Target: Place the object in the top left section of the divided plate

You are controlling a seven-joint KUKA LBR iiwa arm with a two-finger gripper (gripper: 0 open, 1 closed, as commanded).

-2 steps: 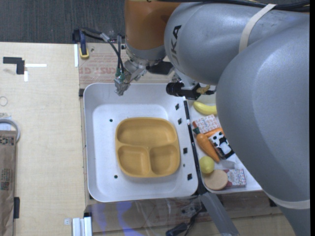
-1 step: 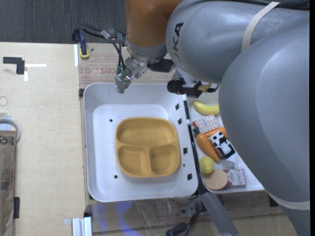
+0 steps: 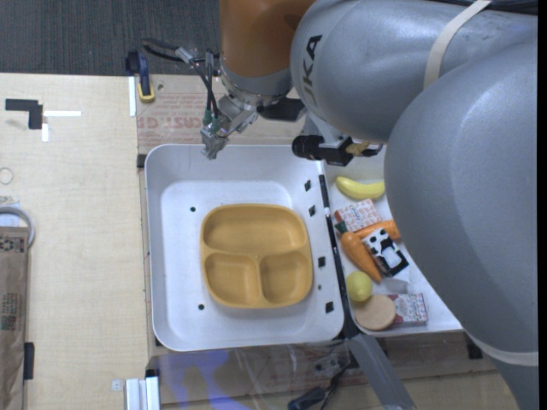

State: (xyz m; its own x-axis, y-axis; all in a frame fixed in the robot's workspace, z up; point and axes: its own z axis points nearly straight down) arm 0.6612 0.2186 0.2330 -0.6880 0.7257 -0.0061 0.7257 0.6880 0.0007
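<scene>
Camera view, looking down at a slant. Large grey KUKA arm w/ orange band [image 3: 248,24] fills the upper right and right side of the frame. Its two-finger gripper [image 3: 211,148] hangs at upper centre, just over the top rim of the left shallow white bin [image 3: 162,254]. Tip is small and blurred; can't tell if it's open or closed, and nothing visible between the tips.

Left bin sits centre frame. Inside it, approx mid-bin, lies a mustard-yellow plastic divided plate [image 3: 256,254] w/ three sections: one wide section across the top, two smaller ones below. All three sections show bare plastic.

Right shallow white bin [image 3: 369,327] is centre-right, mostly covered by the arm. Visible items in it, top to bottom: yellow banana [image 3: 359,188], small printed red-and-white packet [image 3: 355,215], orange carrot-shaped toy [image 3: 359,253] w/ a black-and-white piece [image 3: 386,254] beside it, round yellow-green fruit [image 3: 360,287], flat tan disc [image 3: 374,313], small pink-and-white box [image 3: 412,309]. The items sit close together, some touching. Which one is the task object can't be told; all lie in the right bin, apart from the plate.

Light wooden bench [image 3: 68,229] takes the left of the frame.
</scene>
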